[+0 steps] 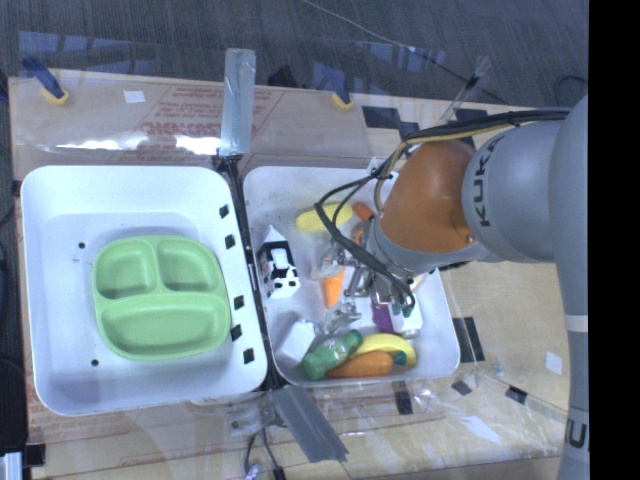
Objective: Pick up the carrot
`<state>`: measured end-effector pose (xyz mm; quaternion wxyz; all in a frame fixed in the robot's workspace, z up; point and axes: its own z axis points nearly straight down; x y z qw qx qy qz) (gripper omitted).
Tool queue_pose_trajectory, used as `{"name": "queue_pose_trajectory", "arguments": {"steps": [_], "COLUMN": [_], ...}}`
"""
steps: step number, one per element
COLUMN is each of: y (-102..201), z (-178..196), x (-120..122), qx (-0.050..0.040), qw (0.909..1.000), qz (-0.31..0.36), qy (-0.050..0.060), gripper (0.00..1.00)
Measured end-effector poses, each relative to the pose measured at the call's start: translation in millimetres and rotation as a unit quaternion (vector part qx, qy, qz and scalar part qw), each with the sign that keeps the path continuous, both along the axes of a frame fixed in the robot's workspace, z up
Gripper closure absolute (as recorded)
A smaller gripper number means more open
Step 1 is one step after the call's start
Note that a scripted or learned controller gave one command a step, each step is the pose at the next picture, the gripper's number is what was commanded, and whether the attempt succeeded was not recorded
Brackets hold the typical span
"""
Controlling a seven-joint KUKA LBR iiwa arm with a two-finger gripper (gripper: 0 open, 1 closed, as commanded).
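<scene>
Hovering over right bin (pixel 440 313), gripper (pixel 345 320) low among clutter; finger state: cannot tell. Carrot (pixel 362 365) lies at near wall, under banana (pixel 385 346), beside green bottle (pixel 330 355). Approach step; next needs descent onto carrot.

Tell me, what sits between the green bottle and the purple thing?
In the camera view, the yellow banana lies between the green bottle and the purple thing, just above the carrot.

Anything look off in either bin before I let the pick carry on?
Nothing looks spilled or damaged. The green tray lies flat in the left bin. The right bin is crowded: the carrot lies at its near wall, touching the banana and green bottle.
</scene>
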<state>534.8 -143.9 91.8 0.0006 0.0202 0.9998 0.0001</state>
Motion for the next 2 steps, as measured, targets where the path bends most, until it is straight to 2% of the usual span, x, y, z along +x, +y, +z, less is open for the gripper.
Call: {"name": "queue_pose_trajectory", "arguments": {"steps": [1, 2], "y": [2, 91], "z": [11, 105], "x": [2, -18], "qx": [-0.0001, 0.0006], "qw": [1.0, 0.9999], "qz": [0.005, 0.009], "qy": [-0.001, -0.005], "gripper": [1.0, 1.0]}}
